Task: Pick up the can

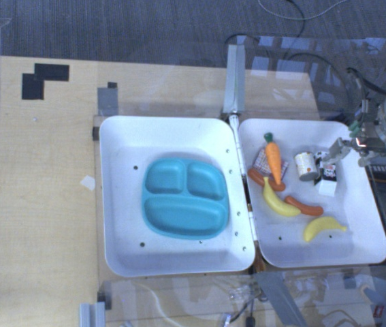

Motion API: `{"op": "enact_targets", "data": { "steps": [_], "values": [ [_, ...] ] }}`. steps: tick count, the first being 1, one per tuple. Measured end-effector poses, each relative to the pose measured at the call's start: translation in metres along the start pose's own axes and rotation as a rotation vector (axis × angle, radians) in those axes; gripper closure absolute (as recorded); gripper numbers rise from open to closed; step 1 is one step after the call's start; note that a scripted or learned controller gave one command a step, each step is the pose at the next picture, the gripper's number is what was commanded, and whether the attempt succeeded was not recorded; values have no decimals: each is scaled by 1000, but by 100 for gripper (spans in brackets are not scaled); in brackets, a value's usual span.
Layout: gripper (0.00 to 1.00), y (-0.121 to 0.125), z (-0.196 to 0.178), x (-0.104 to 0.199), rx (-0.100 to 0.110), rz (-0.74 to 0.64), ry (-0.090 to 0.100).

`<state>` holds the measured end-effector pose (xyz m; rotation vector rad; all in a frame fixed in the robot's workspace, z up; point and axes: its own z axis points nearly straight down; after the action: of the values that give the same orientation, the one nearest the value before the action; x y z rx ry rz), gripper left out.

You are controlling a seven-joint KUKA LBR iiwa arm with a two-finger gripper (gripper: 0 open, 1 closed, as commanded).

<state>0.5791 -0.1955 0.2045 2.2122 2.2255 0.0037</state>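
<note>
So the can [306,165] is lying on its side in the right bin [363,251], up toward the back, just beside a small black and white box [328,174]. The end effector [339,150] is hanging just to the right of the can, close but not around it, and honestly I can't tell if it's spread or clenched from here. Same bin has a carrot [273,159], two bananas [279,203], a couple of sausages [304,206]. The left bin [111,182] on the desk [36,182] has a blue divided plate [184,197].
</note>
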Motion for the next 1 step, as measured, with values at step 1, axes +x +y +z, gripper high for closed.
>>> {"op": "enact_targets", "data": {
  "steps": [1],
  "values": [
    [0,59,105,-8,-4,-54,-1]
  ]
}}
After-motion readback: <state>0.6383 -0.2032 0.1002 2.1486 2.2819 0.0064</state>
